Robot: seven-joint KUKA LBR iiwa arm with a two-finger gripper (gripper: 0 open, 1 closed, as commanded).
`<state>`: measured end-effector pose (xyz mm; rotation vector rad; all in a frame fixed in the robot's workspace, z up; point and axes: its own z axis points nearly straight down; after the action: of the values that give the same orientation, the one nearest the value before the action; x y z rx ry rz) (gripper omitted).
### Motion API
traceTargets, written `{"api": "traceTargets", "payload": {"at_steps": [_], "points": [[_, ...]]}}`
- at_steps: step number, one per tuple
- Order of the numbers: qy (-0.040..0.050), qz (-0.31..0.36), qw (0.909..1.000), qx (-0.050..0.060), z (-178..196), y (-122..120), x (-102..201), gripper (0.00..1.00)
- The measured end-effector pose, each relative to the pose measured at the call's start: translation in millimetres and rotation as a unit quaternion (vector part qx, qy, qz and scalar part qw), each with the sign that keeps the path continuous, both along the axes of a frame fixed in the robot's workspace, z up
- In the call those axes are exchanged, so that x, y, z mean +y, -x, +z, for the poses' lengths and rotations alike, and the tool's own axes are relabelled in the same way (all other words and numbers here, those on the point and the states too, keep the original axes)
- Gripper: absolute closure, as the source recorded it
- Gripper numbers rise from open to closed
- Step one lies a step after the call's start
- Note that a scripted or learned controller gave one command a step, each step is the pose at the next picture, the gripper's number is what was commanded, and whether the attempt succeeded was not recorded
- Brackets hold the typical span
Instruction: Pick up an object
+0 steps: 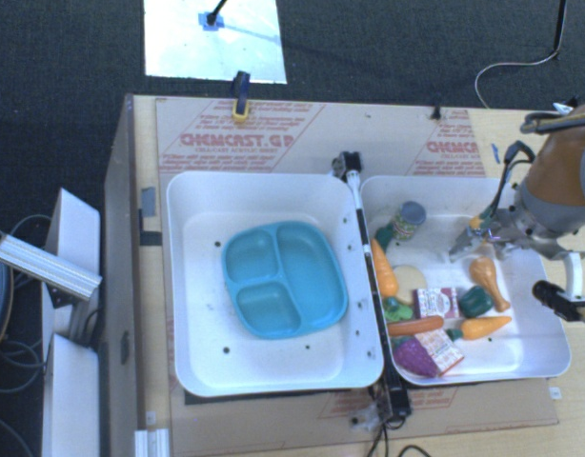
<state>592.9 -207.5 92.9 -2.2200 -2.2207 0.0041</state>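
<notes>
My tool [481,244] hangs over the far right part of the right bin [545,365], low above the toys, and I cannot tell from this slant how it is set or whether anything is in it. Just beneath and slightly nearer than my tool lies a tan toy drumstick [489,281], with a dark green piece [474,302] touching its near side and an orange carrot [484,327] just beyond that. To the left of my tool stands a small can [405,221], upright; further left a long orange carrot [383,269] lies along the bin wall. Nearer the front edge sit a small red-and-white box [432,303], a hot dog [415,327] and a purple piece [414,356]. Well to my left, the other bin [192,350] holds a blue divided tray [284,278].

My worry is the crowding: the drumstick, green piece and box lie touching, so a descent slightly off centre could wedge on two at once or push one aside. The drumstick's rounded, tapered shape looks likely to squirt out. I also sit close to the right wall, which could be struck.
</notes>
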Motion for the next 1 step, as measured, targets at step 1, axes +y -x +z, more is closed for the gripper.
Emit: {"api": "traceTargets", "payload": {"at_steps": [1], "points": [[-0.0003,0.000,1.0000,-0.002,-8.8,35.4,16.9,0.00]]}}
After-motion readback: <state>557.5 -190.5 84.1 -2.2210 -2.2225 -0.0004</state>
